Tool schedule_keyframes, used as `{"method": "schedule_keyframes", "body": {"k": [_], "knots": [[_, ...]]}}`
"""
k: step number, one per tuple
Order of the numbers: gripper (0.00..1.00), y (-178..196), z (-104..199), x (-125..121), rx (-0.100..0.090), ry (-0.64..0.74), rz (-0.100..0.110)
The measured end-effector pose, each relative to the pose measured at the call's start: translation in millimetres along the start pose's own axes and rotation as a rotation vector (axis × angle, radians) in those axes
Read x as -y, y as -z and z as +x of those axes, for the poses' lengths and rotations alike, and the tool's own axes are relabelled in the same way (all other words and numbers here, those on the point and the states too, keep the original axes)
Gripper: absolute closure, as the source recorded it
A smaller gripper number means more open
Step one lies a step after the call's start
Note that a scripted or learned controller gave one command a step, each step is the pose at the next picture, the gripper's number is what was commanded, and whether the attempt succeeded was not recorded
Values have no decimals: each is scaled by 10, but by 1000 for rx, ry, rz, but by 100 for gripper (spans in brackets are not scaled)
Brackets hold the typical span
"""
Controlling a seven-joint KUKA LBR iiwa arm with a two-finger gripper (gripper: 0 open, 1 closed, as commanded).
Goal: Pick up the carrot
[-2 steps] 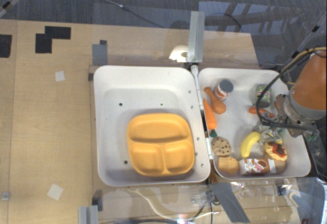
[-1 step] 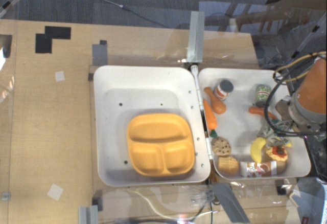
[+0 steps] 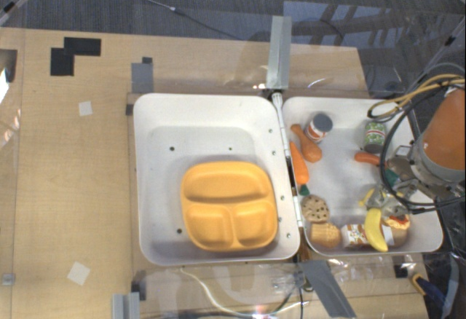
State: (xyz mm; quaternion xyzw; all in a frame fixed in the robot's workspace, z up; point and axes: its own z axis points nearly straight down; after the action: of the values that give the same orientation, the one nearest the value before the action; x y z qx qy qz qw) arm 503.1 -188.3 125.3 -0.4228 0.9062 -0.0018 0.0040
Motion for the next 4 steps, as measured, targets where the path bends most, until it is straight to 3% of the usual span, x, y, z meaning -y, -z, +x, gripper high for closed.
{"method": "schedule_keyframes", "body": {"k": [1, 2, 3, 4], "knots": [[100, -142, -28, 291, 1, 265, -1], [100, -220, 76, 96, 18, 418, 45], [100, 62, 216, 15, 0, 455, 4], [100, 1060, -187, -138, 1, 677, 5]]}}
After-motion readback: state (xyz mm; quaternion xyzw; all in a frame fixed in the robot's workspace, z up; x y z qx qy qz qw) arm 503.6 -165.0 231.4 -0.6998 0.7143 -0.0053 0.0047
